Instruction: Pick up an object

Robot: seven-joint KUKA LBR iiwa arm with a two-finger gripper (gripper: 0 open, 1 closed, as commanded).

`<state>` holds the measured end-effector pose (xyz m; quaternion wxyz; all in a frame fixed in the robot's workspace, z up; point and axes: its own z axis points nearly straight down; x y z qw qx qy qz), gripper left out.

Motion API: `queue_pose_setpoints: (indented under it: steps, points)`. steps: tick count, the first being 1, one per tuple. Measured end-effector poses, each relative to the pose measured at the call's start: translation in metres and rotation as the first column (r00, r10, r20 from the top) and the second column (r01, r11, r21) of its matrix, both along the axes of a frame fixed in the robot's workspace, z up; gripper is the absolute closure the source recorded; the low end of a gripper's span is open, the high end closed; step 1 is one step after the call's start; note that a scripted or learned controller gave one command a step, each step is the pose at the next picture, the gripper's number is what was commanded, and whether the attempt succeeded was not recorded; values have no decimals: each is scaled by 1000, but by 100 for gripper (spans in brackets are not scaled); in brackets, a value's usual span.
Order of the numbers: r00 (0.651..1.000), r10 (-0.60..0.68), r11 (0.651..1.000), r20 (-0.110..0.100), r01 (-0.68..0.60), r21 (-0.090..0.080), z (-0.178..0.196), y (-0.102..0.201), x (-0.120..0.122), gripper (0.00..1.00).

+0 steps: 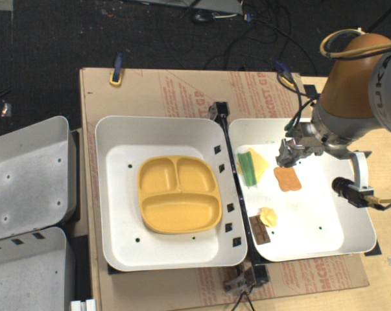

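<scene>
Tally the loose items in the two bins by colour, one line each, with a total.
Yellow: 3, the divided tray, a wedge, a small piece
Green: 1, block
Orange: 1, flat piece
Brown: 1, bar
Total: 6

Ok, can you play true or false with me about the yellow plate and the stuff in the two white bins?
1. The yellow plate sits in the left bin. True.
2. The yellow plate has three sections. True.
3. The green sponge lies on the yellow plate. False: it lies in the right bin, near the divider.
4. The orange piece lies just below the gripper. True.
5. The dark brown piece is in the left bin. False: it is in the right bin, by the small yellow piece.
</scene>
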<state>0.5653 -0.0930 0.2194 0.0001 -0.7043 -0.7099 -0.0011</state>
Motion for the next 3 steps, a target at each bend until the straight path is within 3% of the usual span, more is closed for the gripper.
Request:
queue_pose_setpoints:
  steps: [2, 3]
  points:
    - [1000, 0, 1000, 0, 0, 0, 17, 107, 7, 100]
    - [1000, -1, 1000, -4, 1, -1, 18, 157, -6, 100]
